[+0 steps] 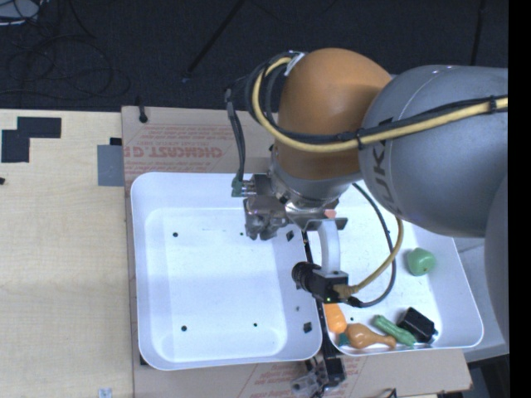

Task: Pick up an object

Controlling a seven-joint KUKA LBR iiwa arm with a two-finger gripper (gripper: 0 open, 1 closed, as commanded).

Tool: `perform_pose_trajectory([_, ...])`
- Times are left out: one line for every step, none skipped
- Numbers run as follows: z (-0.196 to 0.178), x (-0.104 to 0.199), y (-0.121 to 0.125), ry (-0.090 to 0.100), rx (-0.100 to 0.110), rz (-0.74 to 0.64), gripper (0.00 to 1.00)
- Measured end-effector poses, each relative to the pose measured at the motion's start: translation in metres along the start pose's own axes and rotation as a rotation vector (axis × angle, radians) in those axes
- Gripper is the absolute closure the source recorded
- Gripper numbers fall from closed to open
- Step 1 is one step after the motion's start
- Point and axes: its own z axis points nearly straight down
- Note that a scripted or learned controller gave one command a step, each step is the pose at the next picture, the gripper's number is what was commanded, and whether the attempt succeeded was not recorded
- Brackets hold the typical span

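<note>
Green ball (421, 261) in right bin, well right of tool (264, 222); tool's grip state unclear.

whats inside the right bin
A green ball, a black block, a green piece and an orange piece lie in the right bin. The arm covers its far part.
</note>
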Motion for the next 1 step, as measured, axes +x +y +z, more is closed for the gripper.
perform_pose_trajectory([0.0316, 0.0334, 0.0236, 0.002, -0.003, -0.005, 1.00])
